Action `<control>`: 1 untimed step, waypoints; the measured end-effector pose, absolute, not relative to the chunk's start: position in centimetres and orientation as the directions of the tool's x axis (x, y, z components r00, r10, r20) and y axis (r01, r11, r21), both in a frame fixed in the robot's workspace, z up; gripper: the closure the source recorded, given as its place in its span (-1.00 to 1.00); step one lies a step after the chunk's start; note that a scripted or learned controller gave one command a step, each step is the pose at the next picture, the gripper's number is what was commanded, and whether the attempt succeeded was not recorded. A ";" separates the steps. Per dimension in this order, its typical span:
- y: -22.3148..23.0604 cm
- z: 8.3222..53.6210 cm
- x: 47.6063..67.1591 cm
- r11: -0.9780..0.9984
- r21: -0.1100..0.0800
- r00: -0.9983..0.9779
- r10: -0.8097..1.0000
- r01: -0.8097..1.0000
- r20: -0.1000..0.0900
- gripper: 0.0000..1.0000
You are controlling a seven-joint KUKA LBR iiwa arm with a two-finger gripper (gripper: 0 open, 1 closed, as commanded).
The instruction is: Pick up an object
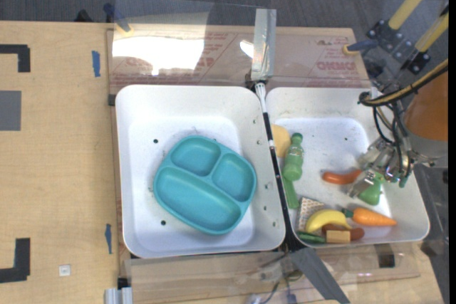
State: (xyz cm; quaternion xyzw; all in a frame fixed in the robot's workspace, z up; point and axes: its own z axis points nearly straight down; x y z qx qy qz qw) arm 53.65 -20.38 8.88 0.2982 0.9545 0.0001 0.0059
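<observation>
The gripper hangs low over the right bin, near its right wall, and its metal parts sit right on top of a small green thing and the right end of a small orange carrot. Whether the tool is apart, together or clamped on anything cannot be told from this slanted view; nothing is plainly seen between its tips. The pickable things are all crowded in the near half of this bin: a green bottle along the left wall, a banana and a larger carrot at the near edge, with a brown piece just beside the banana. The left bin holds a blue divided plate. The main risk, as I judge it, is a miss or a half-grip: the green thing and the small carrot lie touching, so the tool may close on both, or pinch a rounded edge that slips out on lifting. It is also close to the right wall, which could get in its way or push a toy aside.
</observation>
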 end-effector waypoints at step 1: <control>-20.4 10.2 54.0 0.823 0.007 -0.823 0.568 0.568 -0.025 1.00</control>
